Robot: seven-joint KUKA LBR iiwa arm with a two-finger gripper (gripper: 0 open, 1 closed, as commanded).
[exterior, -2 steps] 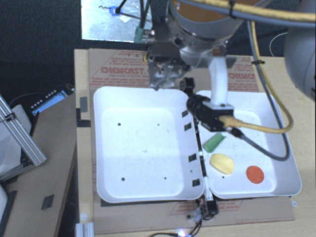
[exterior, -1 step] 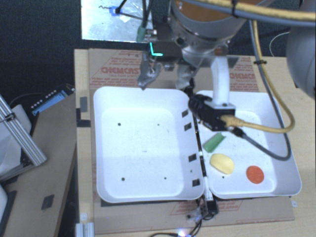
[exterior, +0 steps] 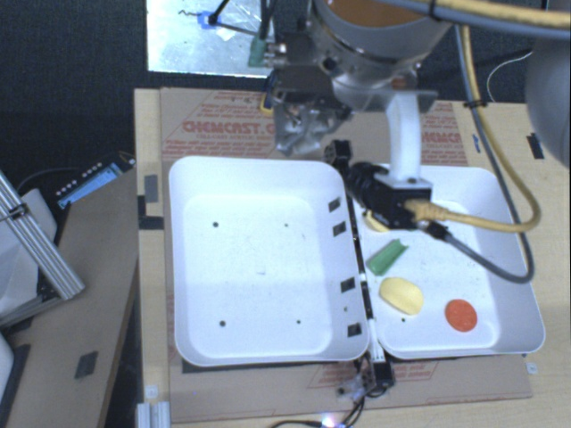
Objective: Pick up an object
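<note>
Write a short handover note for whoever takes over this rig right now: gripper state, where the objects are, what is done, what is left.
Gripper: up over the far edge of the bench, behind the left bin; nothing visible in it.
Objects: all in the right bin. Green piece near the divider, yellow piece just in front of it, orange disc toward the front right.
Done: no pick made; all three lie on the bin floor.
Left: bring the gripper over the right bin, descend on one object, grasp and lift.

Green block (exterior: 387, 256), yellow lump (exterior: 401, 295), orange disc (exterior: 460, 315) (all lying flat) in right bin (exterior: 513, 239).
</note>
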